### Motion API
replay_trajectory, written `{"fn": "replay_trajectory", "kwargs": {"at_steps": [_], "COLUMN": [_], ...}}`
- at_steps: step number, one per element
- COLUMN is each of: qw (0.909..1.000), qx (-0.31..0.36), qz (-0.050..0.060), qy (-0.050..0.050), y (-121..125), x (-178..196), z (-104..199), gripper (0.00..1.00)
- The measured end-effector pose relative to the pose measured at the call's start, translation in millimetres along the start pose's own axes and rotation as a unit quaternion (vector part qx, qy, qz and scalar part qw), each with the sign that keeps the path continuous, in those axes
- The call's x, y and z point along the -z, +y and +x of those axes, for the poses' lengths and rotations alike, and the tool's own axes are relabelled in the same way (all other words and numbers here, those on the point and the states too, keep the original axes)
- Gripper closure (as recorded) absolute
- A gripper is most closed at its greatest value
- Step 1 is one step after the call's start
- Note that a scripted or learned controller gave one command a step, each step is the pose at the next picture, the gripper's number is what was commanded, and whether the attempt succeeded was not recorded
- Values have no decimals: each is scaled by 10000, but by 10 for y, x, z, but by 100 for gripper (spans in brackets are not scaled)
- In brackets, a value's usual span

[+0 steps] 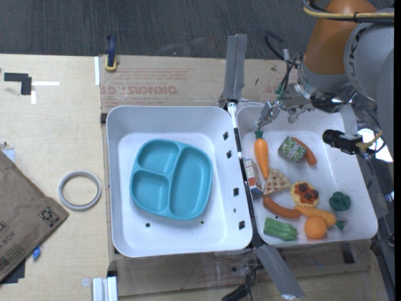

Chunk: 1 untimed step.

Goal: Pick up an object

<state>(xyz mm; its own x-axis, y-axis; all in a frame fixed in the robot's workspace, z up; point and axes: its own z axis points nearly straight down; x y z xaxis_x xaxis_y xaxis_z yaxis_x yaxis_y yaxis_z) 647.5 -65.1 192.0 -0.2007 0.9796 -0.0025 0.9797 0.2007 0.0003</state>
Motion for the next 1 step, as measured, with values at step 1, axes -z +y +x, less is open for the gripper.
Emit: {"fn": "replay_trajectory", "kwargs": {"at_steps": [1], "qw": [9997], "qx": [-247], "qz": [-3], "qy": [1], "y": [-462], "x": [-854], "z": [-385], "gripper": [0]}}
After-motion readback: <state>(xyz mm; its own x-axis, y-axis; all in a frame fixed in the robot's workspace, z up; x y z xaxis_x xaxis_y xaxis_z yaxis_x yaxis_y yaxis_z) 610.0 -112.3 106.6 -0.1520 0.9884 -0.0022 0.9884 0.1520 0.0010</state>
